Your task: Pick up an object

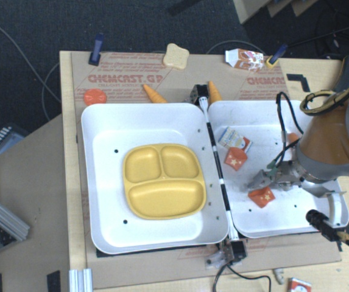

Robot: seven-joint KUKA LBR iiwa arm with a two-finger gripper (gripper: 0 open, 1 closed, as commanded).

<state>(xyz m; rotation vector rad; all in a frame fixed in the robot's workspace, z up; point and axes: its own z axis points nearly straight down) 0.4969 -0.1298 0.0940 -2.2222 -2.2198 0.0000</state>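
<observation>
Across the worktop (70, 181) sit two shallow white bins side by side. The left bin (101, 139) carries a yellow divided plate (163, 181) at its centre. The right bin (256, 224) carries three small items: a red cube (236, 159) toward nine o'clock of that bin, a white and blue packet (234, 140) just beside it at its twelve o'clock, and a red wedge-shaped block (262, 196) nearer the bin's six o'clock.

My arm (329, 145) enters from three o'clock and is low over the right bin. My hand (271, 178) sits just above the red wedge-shaped block, toward its one o'clock. Whether it is apart or together I cannot tell at this angle. Nothing is visibly held.

Assessment: the nearest candidate is the red wedge-shaped block, and it is not yet secured.

Risks noted:
- The block lies slightly off my hand's line; a descent from here may land on its edge and push it aside.
- Its sloped faces may let it squirt out under closing pressure.
- The dark cable (282, 111) looping near my wrist could snag on retreat.
- The red cube and packet lie close together, so a shift toward nine o'clock may disturb both.
</observation>
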